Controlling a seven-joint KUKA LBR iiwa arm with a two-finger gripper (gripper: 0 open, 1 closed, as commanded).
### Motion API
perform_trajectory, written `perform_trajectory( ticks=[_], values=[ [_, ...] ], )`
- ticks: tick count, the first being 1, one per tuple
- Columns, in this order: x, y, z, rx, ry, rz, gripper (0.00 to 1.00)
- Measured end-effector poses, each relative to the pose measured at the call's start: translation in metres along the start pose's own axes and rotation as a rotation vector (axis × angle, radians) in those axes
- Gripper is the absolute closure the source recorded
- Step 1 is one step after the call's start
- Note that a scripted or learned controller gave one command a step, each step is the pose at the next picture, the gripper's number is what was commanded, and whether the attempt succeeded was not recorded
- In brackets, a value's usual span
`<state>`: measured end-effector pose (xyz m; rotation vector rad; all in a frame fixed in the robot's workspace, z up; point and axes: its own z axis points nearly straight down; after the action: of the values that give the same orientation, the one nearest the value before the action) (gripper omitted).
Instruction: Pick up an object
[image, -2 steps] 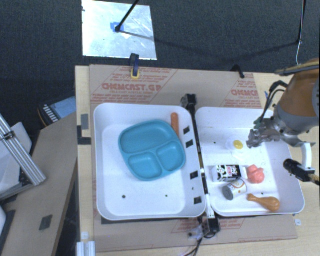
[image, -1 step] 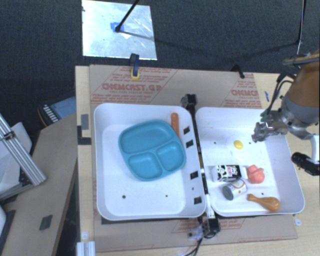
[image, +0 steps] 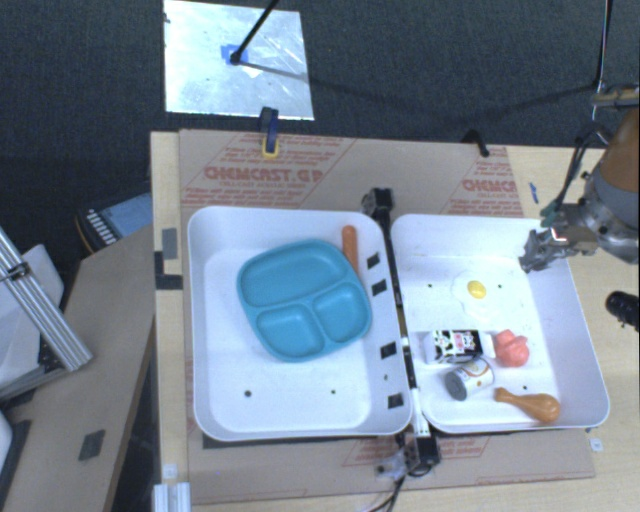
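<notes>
Gripper: the grey two-finger gripper (image: 540, 250) is seen at the right, over the upper right part of the right bin, near its far right rim.
Fingers: whether they are apart or together cannot be told, as they are too small and dark; nothing is seen held between them.
Arm: the grey arm with an orange band (image: 618, 170) is seen entering from the right edge.
Bins: two shallow white plastic bins are counted, set side by side on the worktop (image: 300, 165), which is covered with brown printed cardboard.
Left bin (image: 215, 400): one light blue three-compartment plate (image: 303, 299) is laid at a tilt near the middle; one small orange carrot-like stick (image: 350, 246) is laid just beside the plate's upper right edge.
Right bin (image: 580, 330): five things are counted. One toy fried egg with a yellow yolk (image: 475, 290) is found near the middle, below and left of the gripper and apart from it. One small black-and-white carton (image: 456, 345) is laid near the left wall. One small grey-ended can (image: 468, 379) is laid on its side just below the carton. One pink toy figure (image: 511, 348) is placed right of the carton. One tan drumstick-shaped toy (image: 530, 403) is laid near the front rim.
Clamp: one yellow and blue clamp (image: 269, 132) is fixed at the far edge of the cardboard.
</notes>
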<state>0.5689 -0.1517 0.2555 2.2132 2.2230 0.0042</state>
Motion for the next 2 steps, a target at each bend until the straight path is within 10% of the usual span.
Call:
perform_trajectory(
  ticks=[2],
  values=[
    [0.102,0.002,0.008,0.003,0.003,-0.005,1.0]
  ],
)
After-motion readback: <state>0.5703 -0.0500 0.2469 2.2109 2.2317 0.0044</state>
